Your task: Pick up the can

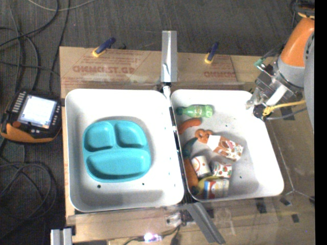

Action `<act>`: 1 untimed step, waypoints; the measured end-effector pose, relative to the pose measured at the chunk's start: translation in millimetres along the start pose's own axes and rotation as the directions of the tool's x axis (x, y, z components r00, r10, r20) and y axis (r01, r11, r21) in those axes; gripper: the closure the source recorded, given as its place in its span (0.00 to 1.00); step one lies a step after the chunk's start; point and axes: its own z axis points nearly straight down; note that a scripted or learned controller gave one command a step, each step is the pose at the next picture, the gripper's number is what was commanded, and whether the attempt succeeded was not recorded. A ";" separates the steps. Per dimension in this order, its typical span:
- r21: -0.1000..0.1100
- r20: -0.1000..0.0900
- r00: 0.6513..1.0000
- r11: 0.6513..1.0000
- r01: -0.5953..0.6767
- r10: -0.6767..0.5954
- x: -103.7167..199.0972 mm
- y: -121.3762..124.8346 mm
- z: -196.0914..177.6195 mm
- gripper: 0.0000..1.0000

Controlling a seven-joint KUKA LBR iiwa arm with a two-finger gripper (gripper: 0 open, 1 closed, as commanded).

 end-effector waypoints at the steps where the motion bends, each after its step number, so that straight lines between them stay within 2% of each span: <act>1: -0.004 -0.011 0.968 0.968 -0.251 0.251 -49.6 -6.8 147.0 1.00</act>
